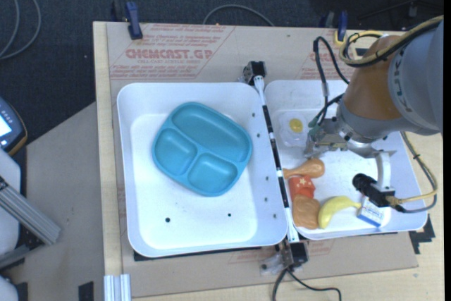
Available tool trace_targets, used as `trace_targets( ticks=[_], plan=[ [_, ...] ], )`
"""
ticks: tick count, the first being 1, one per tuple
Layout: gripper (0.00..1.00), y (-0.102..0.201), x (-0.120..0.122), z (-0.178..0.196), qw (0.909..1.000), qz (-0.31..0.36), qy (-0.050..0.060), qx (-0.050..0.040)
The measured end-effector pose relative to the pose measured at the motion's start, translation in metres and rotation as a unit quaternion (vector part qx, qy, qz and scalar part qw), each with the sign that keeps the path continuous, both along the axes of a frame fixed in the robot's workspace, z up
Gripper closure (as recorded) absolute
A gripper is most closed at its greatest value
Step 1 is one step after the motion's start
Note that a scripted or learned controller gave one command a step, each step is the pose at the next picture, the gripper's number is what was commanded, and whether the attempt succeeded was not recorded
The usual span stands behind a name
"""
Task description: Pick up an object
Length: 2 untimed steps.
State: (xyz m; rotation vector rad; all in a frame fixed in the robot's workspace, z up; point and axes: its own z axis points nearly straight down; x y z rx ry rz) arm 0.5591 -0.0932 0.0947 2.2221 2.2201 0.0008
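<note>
End effector down in the right bin, just above the drumstick; grip impossible to tell.

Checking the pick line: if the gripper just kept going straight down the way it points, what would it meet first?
Probably the orange chicken drumstick, lying just under the gripper in the right bin. Depth is unclear from this slant, so it could instead touch bare bin floor beside it.

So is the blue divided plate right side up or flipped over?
Right side up. The blue divided plate lies in the left bin with its three hollow compartments facing up, nothing in them.
</note>
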Motion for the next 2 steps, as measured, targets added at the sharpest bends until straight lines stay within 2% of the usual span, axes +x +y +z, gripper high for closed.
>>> trace_targets(
  ticks=[1, 2],
  plan=[
    [0.0, 0.0, 0.0, -0.001, 1.0, 0.0, 0.001, 0.0001],
    [0.0, 0.002, -0.05, -0.011, 1.0, -0.001, 0.003, 0.001]
  ],
)
